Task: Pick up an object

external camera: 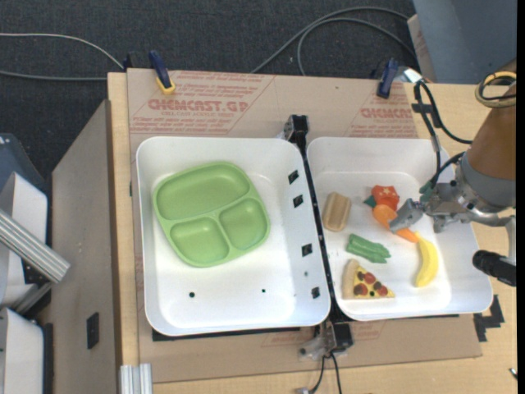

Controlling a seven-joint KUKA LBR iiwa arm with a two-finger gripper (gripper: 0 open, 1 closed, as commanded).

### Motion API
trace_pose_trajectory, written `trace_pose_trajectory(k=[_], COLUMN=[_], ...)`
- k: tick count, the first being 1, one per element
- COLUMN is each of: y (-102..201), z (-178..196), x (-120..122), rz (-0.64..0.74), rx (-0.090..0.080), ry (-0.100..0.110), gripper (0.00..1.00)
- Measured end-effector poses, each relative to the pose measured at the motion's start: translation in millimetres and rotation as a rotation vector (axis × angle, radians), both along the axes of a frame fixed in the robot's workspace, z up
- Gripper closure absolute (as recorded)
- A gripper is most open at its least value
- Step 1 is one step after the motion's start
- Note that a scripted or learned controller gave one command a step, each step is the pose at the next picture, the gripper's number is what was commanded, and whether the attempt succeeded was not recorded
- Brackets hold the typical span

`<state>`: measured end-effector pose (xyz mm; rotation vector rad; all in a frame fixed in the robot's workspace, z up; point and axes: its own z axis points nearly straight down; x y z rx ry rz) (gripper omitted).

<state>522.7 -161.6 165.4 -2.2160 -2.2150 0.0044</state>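
The right bin (459,302) holds several toy foods. A tan bread roll (336,212) lies at its left, a red tomato-like piece (384,195) in the middle, and an orange carrot (385,215) just below it. A green pea pod (367,249), a yellow banana (425,263) and a pizza slice (365,282) lie nearer the front. My gripper (408,215) reaches in from the right, low over the bin, with its tip right beside the carrot and the red piece. Nothing is visibly lifted.
A green divided plate (212,213) lies in the left bin (164,302). A black divider with clips (305,220) runs between the bins. Cables (431,113) hang near the right bin's back corner. The arm's orange band (496,146) stands over the right rim.
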Motion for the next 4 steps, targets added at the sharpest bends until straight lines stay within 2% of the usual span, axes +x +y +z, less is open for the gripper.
trace_pose_trajectory(k=[1,2,3,4], y=[2,1,4,4], z=[-46,-33,32,59], x=[-9,-7,-5,-4], rz=[-0.001,0.0,0.002,0.002], rx=[0.0,-0.002,-0.006,-0.006], ry=[0.0,-0.008,-0.016,-0.014], gripper=[0.0,1.0,1.0,1.0])
